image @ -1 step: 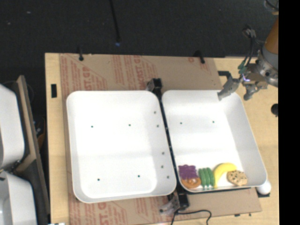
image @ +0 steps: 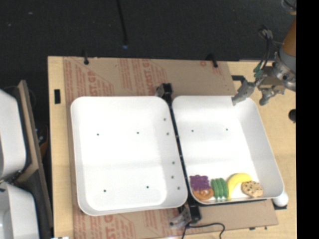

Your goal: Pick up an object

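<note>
The cardboard sheet under both bins carries red print (too blurred to read). In the right bin, along its near wall: purple grapes, green vegetable, banana, cookie. The gripper hangs over that bin's far right corner, fingers spread, holding nothing.

Yellow banana, purple grapes

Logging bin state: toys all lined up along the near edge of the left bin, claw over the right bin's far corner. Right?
Wrong bin. The camera view shows the toys along the near edge of the right bin. The claw is over that bin's far corner, as stated.
</note>
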Tool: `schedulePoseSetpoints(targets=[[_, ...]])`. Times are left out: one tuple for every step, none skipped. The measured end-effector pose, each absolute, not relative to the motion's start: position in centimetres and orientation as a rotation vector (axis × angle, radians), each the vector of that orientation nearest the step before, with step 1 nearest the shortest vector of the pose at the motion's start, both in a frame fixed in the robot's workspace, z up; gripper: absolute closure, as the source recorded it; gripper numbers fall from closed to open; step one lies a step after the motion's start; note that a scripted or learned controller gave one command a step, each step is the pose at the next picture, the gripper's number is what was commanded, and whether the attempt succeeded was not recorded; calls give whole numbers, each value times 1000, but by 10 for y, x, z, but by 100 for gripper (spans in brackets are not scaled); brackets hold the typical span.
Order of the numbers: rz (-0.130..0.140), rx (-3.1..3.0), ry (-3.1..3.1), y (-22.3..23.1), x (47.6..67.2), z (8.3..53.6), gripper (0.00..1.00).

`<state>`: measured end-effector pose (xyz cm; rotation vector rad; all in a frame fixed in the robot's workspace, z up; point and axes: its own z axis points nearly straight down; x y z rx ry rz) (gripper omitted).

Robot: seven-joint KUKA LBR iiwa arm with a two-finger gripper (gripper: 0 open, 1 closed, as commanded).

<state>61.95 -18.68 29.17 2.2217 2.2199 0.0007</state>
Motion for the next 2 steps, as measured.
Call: schedulePoseSetpoints(targets=[[-4, 2224, 2223, -178, 615, 237, 0], [-3, 2223, 2222, -178, 618, 194, 0]])
